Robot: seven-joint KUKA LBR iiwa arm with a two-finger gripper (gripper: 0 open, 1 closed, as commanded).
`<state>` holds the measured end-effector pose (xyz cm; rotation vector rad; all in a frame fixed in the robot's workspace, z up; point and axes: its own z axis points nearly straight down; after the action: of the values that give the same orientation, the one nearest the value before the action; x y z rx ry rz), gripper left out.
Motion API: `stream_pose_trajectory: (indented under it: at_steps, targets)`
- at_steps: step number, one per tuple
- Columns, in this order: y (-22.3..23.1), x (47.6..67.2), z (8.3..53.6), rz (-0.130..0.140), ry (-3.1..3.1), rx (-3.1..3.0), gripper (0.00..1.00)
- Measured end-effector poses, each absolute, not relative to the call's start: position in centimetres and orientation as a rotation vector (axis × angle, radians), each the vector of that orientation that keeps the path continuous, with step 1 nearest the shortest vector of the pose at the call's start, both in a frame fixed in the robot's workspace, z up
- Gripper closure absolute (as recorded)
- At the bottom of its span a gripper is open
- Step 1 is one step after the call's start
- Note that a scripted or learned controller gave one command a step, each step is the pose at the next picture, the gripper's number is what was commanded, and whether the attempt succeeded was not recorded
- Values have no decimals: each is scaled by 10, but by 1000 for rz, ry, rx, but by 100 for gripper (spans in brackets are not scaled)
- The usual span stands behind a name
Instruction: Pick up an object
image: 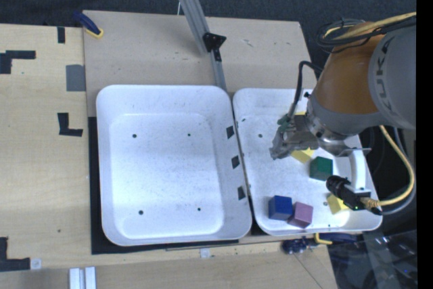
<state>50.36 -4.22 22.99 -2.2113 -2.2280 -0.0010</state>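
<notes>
Left shallow white plastic bin [111, 112]: on bench, nothing to grasp there. Right shallow white plastic bin [260, 108]: blue cube [280, 206] touching purple block [302, 214] near front wall; yellow block [302, 155] and dark green cube [321, 168] further right. Claw [283, 145]: low, just beside yellow block; open or closed, cannot tell. Risk: nudging yellow block aside; closing on nothing.

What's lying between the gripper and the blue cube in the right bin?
In the camera view, bare white floor of the right bin lies between the gripper and the blue cube; nothing sits there.
</notes>
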Motion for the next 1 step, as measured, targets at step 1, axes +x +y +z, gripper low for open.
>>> stream_pose_trajectory:
  at_steps: [1]
  targets:
    - [7, 520, 227, 0, -2228, -2211, 100]
